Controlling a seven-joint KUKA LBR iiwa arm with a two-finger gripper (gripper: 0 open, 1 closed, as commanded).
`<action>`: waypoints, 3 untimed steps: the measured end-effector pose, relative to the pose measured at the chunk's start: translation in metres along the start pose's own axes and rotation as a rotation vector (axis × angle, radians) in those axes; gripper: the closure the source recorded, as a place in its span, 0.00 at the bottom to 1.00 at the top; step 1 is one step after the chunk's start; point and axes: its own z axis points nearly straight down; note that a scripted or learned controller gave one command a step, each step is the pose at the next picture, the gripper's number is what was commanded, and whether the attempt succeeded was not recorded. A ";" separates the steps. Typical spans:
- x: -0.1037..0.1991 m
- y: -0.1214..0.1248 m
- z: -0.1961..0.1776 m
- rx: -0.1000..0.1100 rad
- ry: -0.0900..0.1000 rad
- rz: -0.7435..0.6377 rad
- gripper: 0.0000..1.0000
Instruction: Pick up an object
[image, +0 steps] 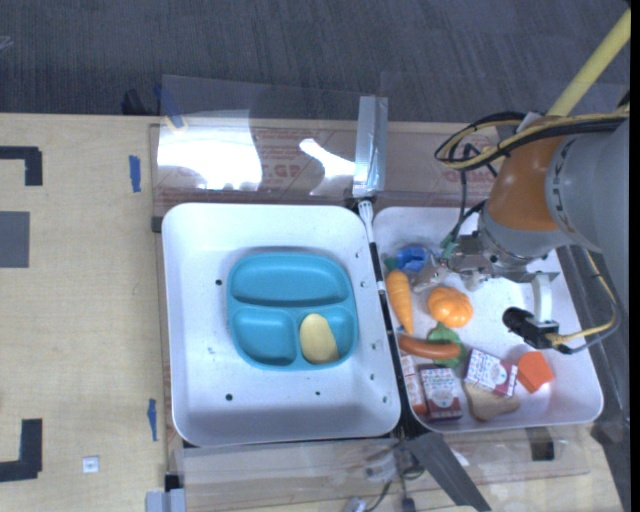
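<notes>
My gripper (447, 268) hangs low over the back of the right bin (588, 398), with the grey arm and its orange band (520, 190) reaching in from the right. Just below the gripper lies an orange fruit (450, 306) with a green leaf. To the gripper's left are a carrot (400, 300) and a small blue thing (412, 258). Nothing shows in the gripper's hold.
The right bin's front holds a red sausage-like piece (428, 348), a dark red carton (440, 390), a white and red carton (488, 372), an orange block (535, 371) and a bread slice (492, 404). The left bin (190, 300) holds a blue divided plate (285, 285) with a yellow fruit (318, 338).
</notes>
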 end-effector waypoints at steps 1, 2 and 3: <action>0.007 -0.023 0.000 0.003 0.002 -0.078 0.00; -0.002 0.005 0.001 0.003 0.001 -0.044 0.00; 0.011 -0.018 0.000 0.002 0.002 -0.158 0.00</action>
